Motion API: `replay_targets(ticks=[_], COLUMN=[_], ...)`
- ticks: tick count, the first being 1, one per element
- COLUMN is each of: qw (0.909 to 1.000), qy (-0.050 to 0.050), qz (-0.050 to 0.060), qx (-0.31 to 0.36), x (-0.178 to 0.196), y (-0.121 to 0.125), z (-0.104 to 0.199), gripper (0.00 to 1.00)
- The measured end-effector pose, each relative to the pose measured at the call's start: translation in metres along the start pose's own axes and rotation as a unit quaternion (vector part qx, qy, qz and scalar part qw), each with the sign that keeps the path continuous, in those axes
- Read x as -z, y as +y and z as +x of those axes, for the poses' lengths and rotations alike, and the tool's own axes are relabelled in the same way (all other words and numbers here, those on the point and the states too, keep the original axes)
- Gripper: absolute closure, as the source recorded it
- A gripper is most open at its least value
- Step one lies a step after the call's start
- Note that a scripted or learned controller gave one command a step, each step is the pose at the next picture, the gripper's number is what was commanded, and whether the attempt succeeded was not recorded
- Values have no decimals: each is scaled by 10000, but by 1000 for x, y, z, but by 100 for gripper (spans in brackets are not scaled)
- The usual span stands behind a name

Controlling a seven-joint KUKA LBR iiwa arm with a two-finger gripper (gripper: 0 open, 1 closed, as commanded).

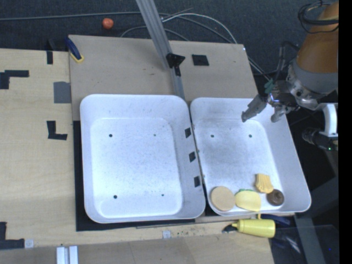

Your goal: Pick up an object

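1. End effector (265, 110) hovers over the right bin's (231, 147) far edge — fingers apart, nothing between them.
2. Small objects (246, 197) cluster well below it, in the bin's near corner — likely slid there.

Even, diffuse overhead lighting; soft glare whitens the left bin (135, 158) and right bin (242, 147), well left of and below the gripper (264, 110). Shadows faint. Focus soft throughout; the arm's orange band (319, 43) above the gripper appears slightly blurred.
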State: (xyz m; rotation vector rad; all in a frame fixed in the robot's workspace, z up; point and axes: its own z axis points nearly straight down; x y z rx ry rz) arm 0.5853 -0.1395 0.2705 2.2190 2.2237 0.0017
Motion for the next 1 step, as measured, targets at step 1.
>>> replay_targets(ticks=[1], qw=[10000], qy=[4], qz=[26], qx=[10], x=[-42], y=[-39], z=[58], gripper=[0])
